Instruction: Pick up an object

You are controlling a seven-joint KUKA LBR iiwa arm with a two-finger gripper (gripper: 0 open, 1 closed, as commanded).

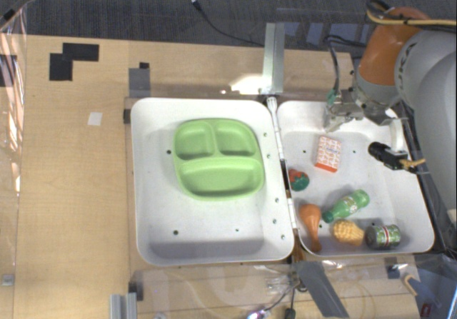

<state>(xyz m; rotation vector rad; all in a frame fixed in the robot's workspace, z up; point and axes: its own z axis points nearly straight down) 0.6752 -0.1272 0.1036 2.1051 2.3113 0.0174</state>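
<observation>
Approach stage, nothing grasped yet. We see the gripper (pixel 337 118) poised over the far end of the right bin (pixel 410 200); we cannot tell whether it is open or closed. The nearest candidate, a red-and-white box (pixel 328 153), lies flat just beside it toward the near side. A green bottle (pixel 348 205), a can (pixel 383 236) and a yellow toy (pixel 348 232) crowd the near end. The left bin (pixel 153 228) holds a green divided plate (pixel 216 157). We judge the next move to be centring over the box, then descending.
</observation>
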